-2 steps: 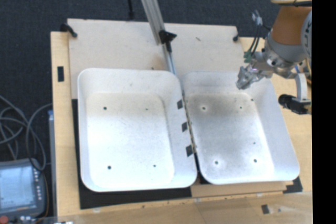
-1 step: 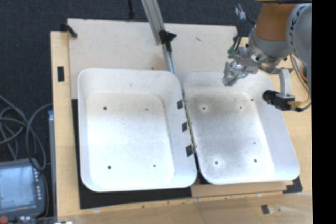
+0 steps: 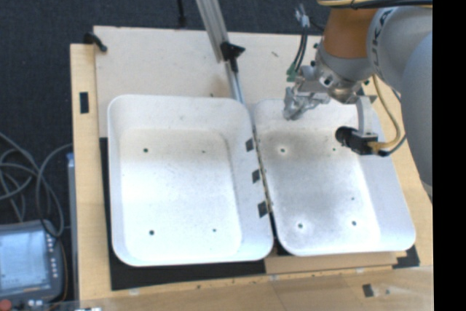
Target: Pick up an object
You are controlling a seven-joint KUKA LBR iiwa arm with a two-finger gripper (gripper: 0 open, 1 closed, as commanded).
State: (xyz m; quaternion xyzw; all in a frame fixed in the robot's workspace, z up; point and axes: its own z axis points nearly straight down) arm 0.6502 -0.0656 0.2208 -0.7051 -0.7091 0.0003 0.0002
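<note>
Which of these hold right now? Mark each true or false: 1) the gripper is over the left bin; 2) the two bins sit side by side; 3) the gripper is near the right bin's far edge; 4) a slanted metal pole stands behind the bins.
1) False: the gripper is over the right bin, not the left bin.
2) True: their inner rims meet along the middle.
3) True: it hangs at the far rim, near the bin's inner corner.
4) True: the metal pole slants down to the bench behind the bins.
</note>
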